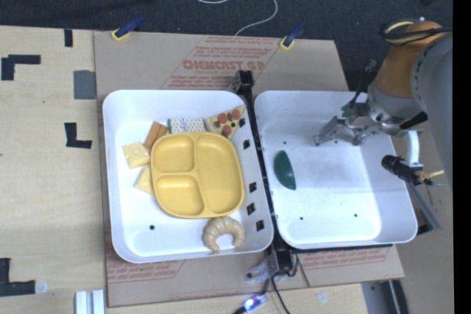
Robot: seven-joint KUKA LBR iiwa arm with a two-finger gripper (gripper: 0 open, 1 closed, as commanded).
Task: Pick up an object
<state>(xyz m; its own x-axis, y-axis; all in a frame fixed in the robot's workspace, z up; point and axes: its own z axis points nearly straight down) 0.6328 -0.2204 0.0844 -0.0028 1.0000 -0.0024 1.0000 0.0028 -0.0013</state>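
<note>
The arm's two-finger gripper (327, 134) hovers over the right shallow white bin (368, 232); whether its jaws are released or clenched, I cannot tell. The dark green flat oval object (285, 170) lies just beside the bin's left wall, so a descent risks clipping that wall or sliding it away.

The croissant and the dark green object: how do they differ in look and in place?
The croissant is pale tan and curved like a crescent; the dark green object is a smooth, narrow oval. The croissant lies in the left bin, just below the yellow divided plate; the green object lies in the right bin, near the left wall. Both lie flat, apart from the tool.
</note>
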